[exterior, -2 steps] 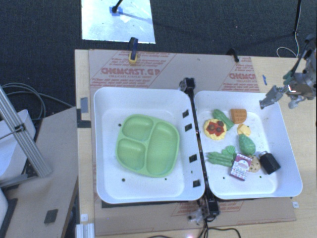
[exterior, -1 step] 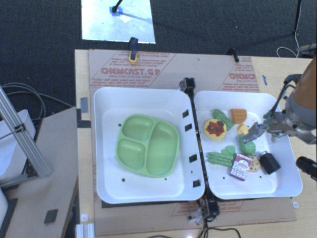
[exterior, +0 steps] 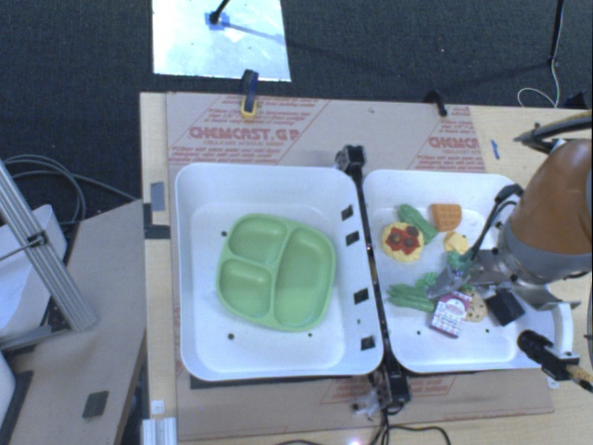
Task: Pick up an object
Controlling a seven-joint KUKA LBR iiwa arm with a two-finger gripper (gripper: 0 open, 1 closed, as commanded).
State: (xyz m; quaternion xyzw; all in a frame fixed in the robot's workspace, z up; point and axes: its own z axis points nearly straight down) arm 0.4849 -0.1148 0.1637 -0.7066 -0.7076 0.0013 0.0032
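Reaching Into the Toy Food Bin

Hanging low over the right bin, the gripper sits among the toys at the end of the grey arm with its orange band. I cannot tell how its tip is set, because dark parts and toys crowd it.

Right under the tip lies a small pink and white packet, flat and square, with a pale cookie touching its right side. Green bean pods lie just to the left, long and bumpy. A bit higher sits a round yellow pizza with red spots. A green pickle leans beside it. An orange waffle with a grid on top and a small yellow block rest near the arm.

Both bins are smooth white plastic with round corners. The left bin holds a light green plate split into three parts.
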